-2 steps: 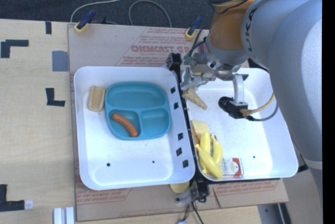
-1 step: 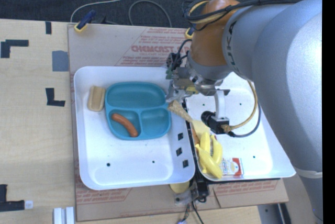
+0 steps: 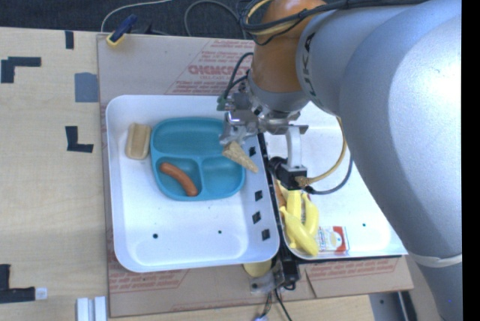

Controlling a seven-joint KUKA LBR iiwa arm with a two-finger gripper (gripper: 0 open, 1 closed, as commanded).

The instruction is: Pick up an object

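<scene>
the arm (image 3: 390, 102) reaches in from the right, its orange band (image 3: 281, 27) above the wrist, and the jaws (image 3: 238, 138) hang over the right edge of the left bin (image 3: 180, 248). just below them is a tan wedge (image 3: 241, 155), pale yellow-brown, triangular, tilted with its point toward the near right. it sits right at the fingertips over the tray's right rim, but whether the jaws are clamped on it, or apart or together, cannot be told.

a blue tray (image 3: 196, 158) with compartments lies in the far half of the left bin. a sausage (image 3: 179, 178), orange-red and slightly curved, lies in its near left compartment. a bun (image 3: 138, 141), light tan and oblong, rests on the bin floor, touching the tray's left edge.

in the right bin (image 3: 367, 237), near its left wall, lies a yellow banana bunch (image 3: 300, 226), and just right of it a small white and red packet (image 3: 334, 239). both bins stand on a cardboard sheet (image 3: 172, 64) on the counter (image 3: 45, 184).
</scene>
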